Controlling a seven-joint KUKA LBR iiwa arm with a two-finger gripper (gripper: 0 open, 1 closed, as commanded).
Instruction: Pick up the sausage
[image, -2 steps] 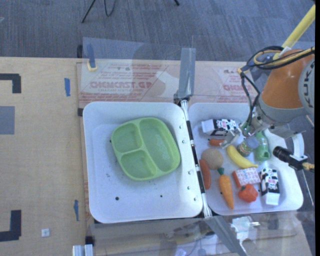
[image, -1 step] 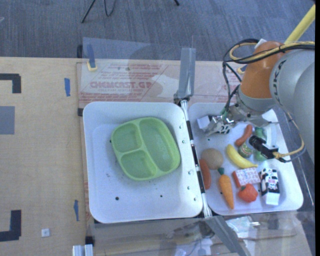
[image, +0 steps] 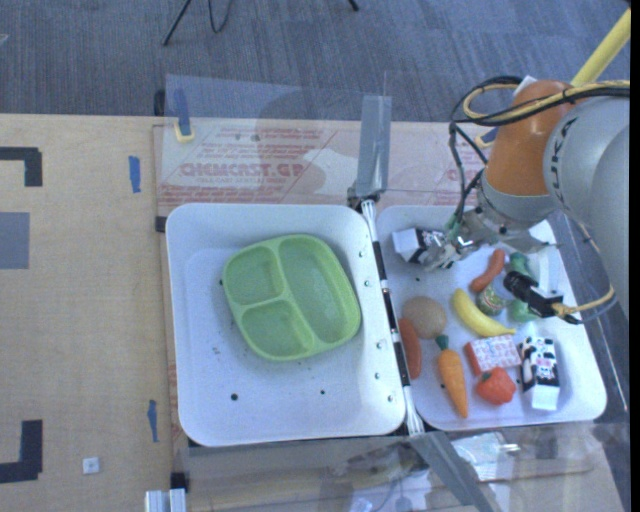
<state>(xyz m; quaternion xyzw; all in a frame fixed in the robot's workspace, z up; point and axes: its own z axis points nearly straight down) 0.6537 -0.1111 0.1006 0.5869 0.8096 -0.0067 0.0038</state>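
The hand (image: 440, 250) is seen low over the upper left part of the right bin (image: 585, 405), hanging off the grey arm (image: 590, 150) with its orange band (image: 525, 140). Whether it's open or closed can't really be made out from this angle, and nothing is visibly gripped.

The sausage (image: 410, 346) is found along the left wall of that same bin, lying lengthwise, reddish-orange. From the hand it sits at about 7 o'clock, well apart, nothing touching. A brown potato (image: 425, 315) is parked just beside it, at 1 o'clock from the sausage, between sausage and hand.

Other stuff is scattered in the right bin: a banana (image: 478, 315) at 5 o'clock from the hand, a carrot (image: 453, 380) near the bottom, a red chili (image: 489, 270) at 3 o'clock from the hand, and a cow-print carton (image: 541, 365) over at the right side.

The left bin (image: 200, 400) is occupied by a green divided plate (image: 290, 296), roughly in the middle. Both bins are set on the worktop (image: 80, 300), which is marked with blue tape (image: 134, 173).
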